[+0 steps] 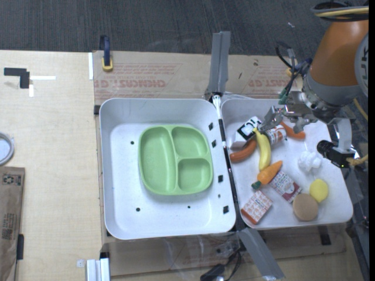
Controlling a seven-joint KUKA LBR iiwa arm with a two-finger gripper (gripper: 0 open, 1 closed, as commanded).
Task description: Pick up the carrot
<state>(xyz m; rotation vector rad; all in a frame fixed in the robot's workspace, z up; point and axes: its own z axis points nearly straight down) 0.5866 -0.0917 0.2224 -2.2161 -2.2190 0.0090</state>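
The carrot [270, 172], orange with a small green stem end, lies slanted in the middle of the right bin [340, 215], just below a yellow banana [263, 148]. My gripper [282, 120] hangs over the back of that bin, up and slightly right of the carrot and apart from it. Right beneath the gripper lie a small bottle [276, 136] and an orange piece [294, 132]. The grey wrist with its orange band [337, 54] rises at the upper right.
Around the carrot are a brown sausage [243, 151], two red packets [256, 206] [285, 186], a white crumpled thing [309, 161], a yellow lemon [319, 189] and a brown round bun [306, 206]. The left bin [117, 174] holds a green divided plate [176, 158].
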